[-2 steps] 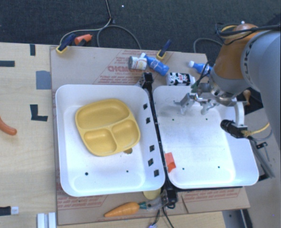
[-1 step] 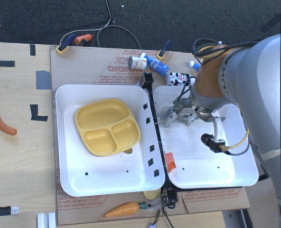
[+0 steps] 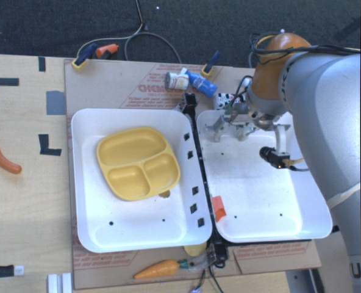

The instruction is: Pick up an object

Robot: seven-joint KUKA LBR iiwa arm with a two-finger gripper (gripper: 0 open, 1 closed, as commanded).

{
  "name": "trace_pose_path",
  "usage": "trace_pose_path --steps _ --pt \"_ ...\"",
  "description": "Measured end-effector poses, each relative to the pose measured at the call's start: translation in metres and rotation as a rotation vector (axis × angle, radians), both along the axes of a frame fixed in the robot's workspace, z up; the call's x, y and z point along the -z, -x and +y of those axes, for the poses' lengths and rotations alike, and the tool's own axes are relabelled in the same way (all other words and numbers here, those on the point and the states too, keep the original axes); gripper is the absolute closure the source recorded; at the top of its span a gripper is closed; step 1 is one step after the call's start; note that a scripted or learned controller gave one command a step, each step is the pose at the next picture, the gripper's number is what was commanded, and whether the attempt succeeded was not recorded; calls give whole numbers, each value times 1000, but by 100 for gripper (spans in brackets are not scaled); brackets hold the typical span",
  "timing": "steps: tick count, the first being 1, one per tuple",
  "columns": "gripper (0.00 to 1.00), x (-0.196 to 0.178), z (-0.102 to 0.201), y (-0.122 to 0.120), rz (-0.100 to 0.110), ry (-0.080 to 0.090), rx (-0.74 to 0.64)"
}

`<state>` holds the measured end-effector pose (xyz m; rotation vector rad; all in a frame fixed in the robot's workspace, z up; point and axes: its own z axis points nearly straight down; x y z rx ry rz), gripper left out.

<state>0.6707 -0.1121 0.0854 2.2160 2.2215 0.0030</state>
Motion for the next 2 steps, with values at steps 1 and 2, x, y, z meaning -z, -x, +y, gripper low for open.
trace_pose_path --steps 1,2 --pt "100 -11 0 1 0 2 -1" --pt "100 -125 95 0 -6 -4 -8"
